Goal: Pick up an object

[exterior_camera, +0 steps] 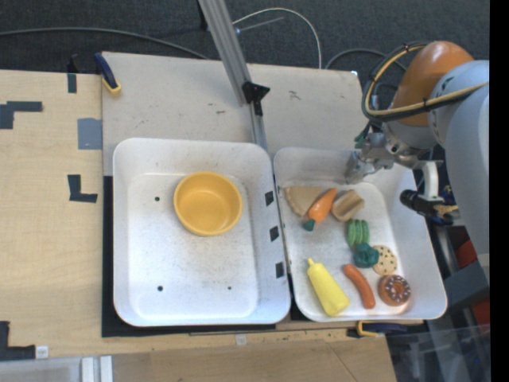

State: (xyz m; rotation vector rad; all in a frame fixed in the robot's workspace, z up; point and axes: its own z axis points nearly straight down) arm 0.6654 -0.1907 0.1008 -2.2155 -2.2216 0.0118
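Camera view: hand (359,165), grip unclear to me, hovers at right bin's (421,237) far edge; lower squarely over orange plastic carrot (322,205).

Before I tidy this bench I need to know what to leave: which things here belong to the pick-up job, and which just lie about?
For the job: gripper; right bin with carrot, mustard bottle, sausage, donut, cookie, green vegetable.

Lying about: yellow bowl in the left bin; clamp; cable.
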